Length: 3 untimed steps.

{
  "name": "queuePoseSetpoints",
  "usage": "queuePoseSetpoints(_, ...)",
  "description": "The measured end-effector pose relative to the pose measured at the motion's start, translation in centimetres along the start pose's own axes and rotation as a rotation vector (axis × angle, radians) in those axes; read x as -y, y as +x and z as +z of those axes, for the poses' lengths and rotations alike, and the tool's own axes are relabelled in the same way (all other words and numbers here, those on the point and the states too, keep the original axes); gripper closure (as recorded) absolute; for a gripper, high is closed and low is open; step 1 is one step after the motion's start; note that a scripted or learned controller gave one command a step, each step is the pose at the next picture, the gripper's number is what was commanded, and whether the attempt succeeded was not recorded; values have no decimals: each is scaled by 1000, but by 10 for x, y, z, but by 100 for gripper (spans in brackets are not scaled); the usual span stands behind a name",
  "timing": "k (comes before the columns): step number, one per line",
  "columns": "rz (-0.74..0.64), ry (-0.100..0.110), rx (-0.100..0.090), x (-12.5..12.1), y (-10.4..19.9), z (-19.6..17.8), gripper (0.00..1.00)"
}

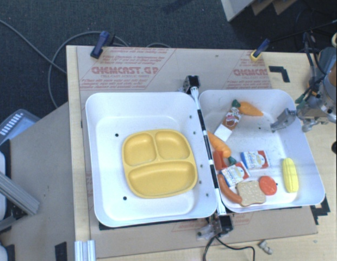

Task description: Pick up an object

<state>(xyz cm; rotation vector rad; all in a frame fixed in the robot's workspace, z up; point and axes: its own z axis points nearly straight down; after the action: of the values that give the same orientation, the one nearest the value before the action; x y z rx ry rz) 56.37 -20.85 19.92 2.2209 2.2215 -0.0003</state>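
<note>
Two shallow white bins sit side by side on the bench. The left bin (98, 145) holds one thing: a yellow divided plate (159, 162) with three compartments, two small ones on its far side and one long one on its near side, lying flat near the bin's middle.

The right bin (307, 145) holds the loose objects. Along its left wall lie three carrot-like pieces: one orange carrot (218, 144), one red-orange piece (218, 160) just nearer than it, and one more orange piece (229, 188) at the near left. Toward the far side lie one small brown-and-white bottle (231, 118) and, just right of it, one further orange carrot (250, 109) with a green tip. In the middle are two small packets, one (234, 174) left and nearer, one (255, 159) right of it. Near the bin's near edge are one slice of toast (251, 192), touching the orange piece, and one red tomato slice (268, 185) just beside the toast. One yellow corn cob (289, 174) lies furthest right, well apart from the far wall.

The gripper (281, 120) hangs over the far right of this bin, reaching in from the right. Nothing shows between its fingers; how far apart they stand I cannot tell.
</note>
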Motion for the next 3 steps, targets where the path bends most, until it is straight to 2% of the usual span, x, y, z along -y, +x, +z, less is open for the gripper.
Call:
queuePoseSetpoints(1, 0, -1, 0, -56, 48, 87, 0)
queuePoseSetpoints(2, 3, 1, 6, -93, 57, 99, 0)
queuePoseSetpoints(3, -2, -17, -1, -110, 28, 102, 0)
